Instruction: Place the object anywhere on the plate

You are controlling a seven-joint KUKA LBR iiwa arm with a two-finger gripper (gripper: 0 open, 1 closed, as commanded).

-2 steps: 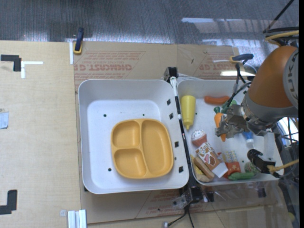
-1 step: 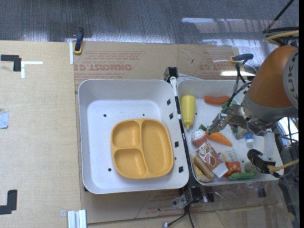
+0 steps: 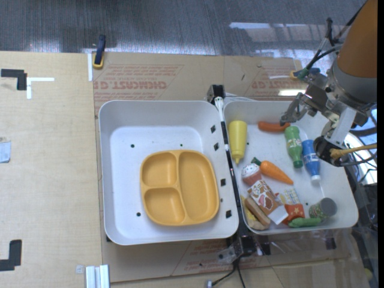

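Two shallow white bins are set side by side on the bench. In the left bin (image 3: 114,179) a yellow divided plate (image 3: 179,186) is laid flat, slightly right of the bin's centre; bare white floor is left all around it, widest along the far and left walls, narrower toward the near wall and the shared divider.

The right bin (image 3: 345,188) is crowded. A yellow mustard bottle (image 3: 237,140) is laid close along the divider, and a small red-capped container (image 3: 251,173) is seen just below it. A toy carrot (image 3: 276,171) is placed near the middle, a thin red-orange chili (image 3: 273,126) near the far wall. A green bottle (image 3: 293,146) and a blue-and-white bottle (image 3: 311,158) are laid side by side on the right half. Along the near wall a printed snack packet (image 3: 264,198), a bread-like piece (image 3: 255,216), a red packet (image 3: 294,211), a green pod (image 3: 306,222) and a grey can (image 3: 324,208) are packed close together. Open floor is left mainly at the right wall, beyond the blue-and-white bottle, and in a small patch between the chili and the carrot.

The gripper (image 3: 318,110) is seen over the far right corner of the right bin, above the green bottle, with cabling around it. Whether the jaws are wide or narrow cannot be told, and nothing is seen between them. Every object is still in the right bin; none is on the plate.
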